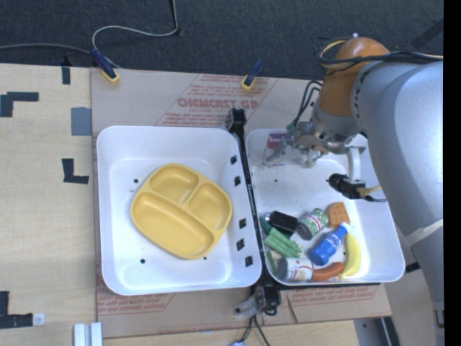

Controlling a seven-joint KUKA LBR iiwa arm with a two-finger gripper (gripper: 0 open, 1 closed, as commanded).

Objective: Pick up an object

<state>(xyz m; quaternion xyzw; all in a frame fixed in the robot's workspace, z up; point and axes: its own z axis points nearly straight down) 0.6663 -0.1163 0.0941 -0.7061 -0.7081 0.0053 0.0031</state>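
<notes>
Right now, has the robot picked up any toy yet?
Not that I can see. The gripper hangs over the upper part of the right bin, with nothing visibly between its fingers. The toys, like the blue bottle and banana, lie heaped at the bin's near end. Reaching them, grabbing and lifting is all left.

I see the candidates heaped in the near end of the right bin (pixel 374 262), toward its near edge. A blue bottle (pixel 328 244) with a white cap lies tilted in the middle of the heap. A yellow banana (pixel 352 255) curves along the right side, just beside the bottle. A small can (pixel 312 223) lies on its side, with an orange block (pixel 337 213) beside it. A black piece (pixel 283 222) and green vegetables (pixel 281 244) sit by the bin's left wall. A red sausage-like piece (pixel 328 271) lies nearest the near edge.
</notes>
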